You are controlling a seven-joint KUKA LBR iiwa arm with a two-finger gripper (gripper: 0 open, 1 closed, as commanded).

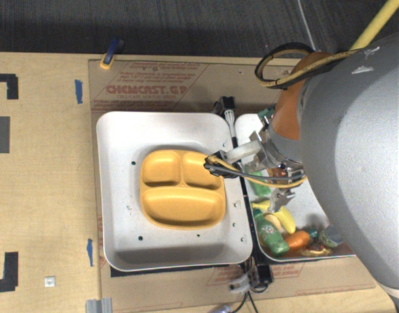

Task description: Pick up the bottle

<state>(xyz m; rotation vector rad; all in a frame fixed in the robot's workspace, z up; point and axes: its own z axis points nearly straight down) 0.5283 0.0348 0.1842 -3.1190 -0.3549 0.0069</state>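
Blocking most of the right bin: the grey arm reaches in from the right and covers the bin's right side and much of its middle. Whatever lies under it is hidden. The orange band shows above the wrist.

The gripper is over the middle of the right bin, close to the wall it shares with the left bin. Cables and wrist hardware clutter that spot, so I can't tell whether it is released or clenched.

The bottle is hard to make out, small and soft in this view. The best read is the green rounded body lying on its side at the near end of the right bin, by the near-left corner. No cap or label detail is legible. It sits nearer the camera than the gripper and apart from it.

The other items in that clear strip are crowded together:
- A yellow banana lies between the gripper and the bottle, just beside the bottle.
- An orange item is right of the bottle, touching it or nearly so. Its type is unclear.
- More small pieces sit further right, cut off by the arm.

The left bin is in full view and holds a yellow divided tray at its centre. Both bins sit on a cardboard sheet whose print is too blurred to read.
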